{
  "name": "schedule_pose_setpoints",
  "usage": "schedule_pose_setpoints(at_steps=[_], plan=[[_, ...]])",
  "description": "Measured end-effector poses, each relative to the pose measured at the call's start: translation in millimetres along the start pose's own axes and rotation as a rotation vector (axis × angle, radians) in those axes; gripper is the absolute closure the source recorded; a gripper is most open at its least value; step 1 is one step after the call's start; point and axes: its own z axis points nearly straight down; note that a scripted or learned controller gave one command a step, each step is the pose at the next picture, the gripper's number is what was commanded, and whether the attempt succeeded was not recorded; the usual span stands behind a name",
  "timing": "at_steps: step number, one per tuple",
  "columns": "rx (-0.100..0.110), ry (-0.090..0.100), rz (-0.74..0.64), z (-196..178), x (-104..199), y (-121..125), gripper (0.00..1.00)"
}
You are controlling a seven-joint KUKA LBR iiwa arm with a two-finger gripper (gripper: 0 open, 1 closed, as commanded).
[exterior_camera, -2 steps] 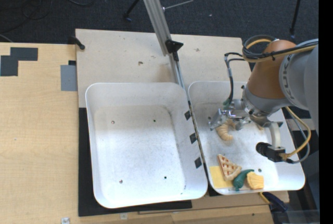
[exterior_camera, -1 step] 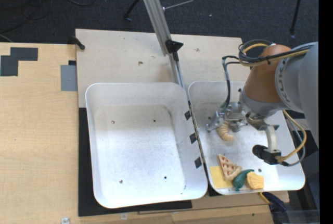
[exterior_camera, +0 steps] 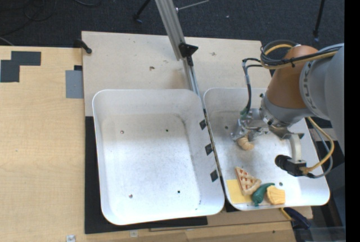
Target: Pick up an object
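My gripper (exterior_camera: 245, 129) is low in the right bin (exterior_camera: 315, 195), near its middle, under the orange-banded wrist. A small tan lump (exterior_camera: 246, 143) lies on the bin floor directly beneath the gripper tip, touching or nearly touching it. At the front of the same bin lie an orange waffle-patterned wedge (exterior_camera: 247, 179), a flat pale-yellow square (exterior_camera: 235, 192), a green piece (exterior_camera: 260, 195) and a yellow chunk (exterior_camera: 275, 196), all bunched together.
The left bin (exterior_camera: 112, 101) stands beside the right one, with a few dark specks on its floor. A slanted metal rail (exterior_camera: 171, 24) runs from the back down to the divide between the bins. Cables loop around the arm at the right.
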Motion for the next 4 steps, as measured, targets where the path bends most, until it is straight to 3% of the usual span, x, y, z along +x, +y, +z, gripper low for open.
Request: schedule_pose_setpoints(at_steps=[1, 3, 4], plan=[[-0.005, -0.001, -0.003, -63, -3, -2, 1.0], [-0.004, -0.001, -0.011, -139, -4, -7, 1.0], [0.004, 0.002, -0.014, -126, 47, -27, 1.0]])
